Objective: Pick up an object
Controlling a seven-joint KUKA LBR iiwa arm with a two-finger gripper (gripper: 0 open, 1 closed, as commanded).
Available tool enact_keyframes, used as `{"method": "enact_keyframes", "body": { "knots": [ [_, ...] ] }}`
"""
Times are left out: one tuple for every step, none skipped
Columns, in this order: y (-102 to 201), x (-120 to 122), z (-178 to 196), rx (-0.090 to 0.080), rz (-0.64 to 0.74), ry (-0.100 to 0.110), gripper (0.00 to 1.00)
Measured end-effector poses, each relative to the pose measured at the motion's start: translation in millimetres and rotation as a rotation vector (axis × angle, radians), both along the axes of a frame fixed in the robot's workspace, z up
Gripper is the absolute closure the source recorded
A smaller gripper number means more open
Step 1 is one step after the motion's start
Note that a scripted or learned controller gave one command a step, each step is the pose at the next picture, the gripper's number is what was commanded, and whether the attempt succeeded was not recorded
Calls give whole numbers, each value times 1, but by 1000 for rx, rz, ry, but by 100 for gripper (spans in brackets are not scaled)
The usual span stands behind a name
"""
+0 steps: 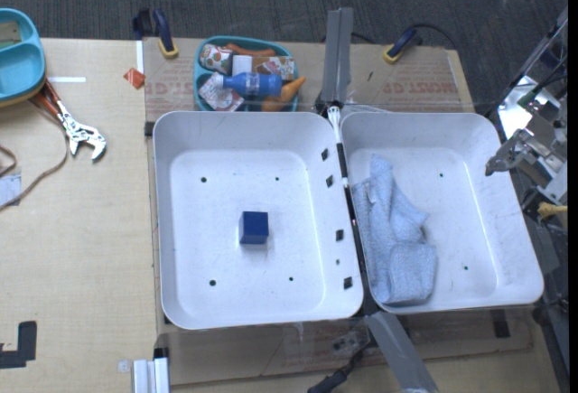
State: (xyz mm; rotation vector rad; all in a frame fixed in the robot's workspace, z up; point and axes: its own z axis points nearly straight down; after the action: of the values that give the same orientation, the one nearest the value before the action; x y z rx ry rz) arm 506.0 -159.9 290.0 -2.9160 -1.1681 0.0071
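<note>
A small blue block (255,228) lies near the middle of the left bin (181,292), flat on the white floor and apart from every wall. At three o'clock from it, across the divider, the right bin (488,201) holds a crumpled pale cloth (397,242) lying against its left wall. The gripper (506,156) sits at the right bin's three o'clock rim, well apart from the block; whether it is apart or together cannot be told. At twelve o'clock on the table (81,238), a teal bowl (246,75) holds small items.
</note>
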Motion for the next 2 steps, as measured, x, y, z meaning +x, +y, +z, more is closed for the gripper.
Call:
{"method": "enact_keyframes", "body": {
  "knots": [
    [113, 5, -33, 0, -146, 1, 0],
    [48, -23, -16, 1, 41, -1, 0]
  ]
}}
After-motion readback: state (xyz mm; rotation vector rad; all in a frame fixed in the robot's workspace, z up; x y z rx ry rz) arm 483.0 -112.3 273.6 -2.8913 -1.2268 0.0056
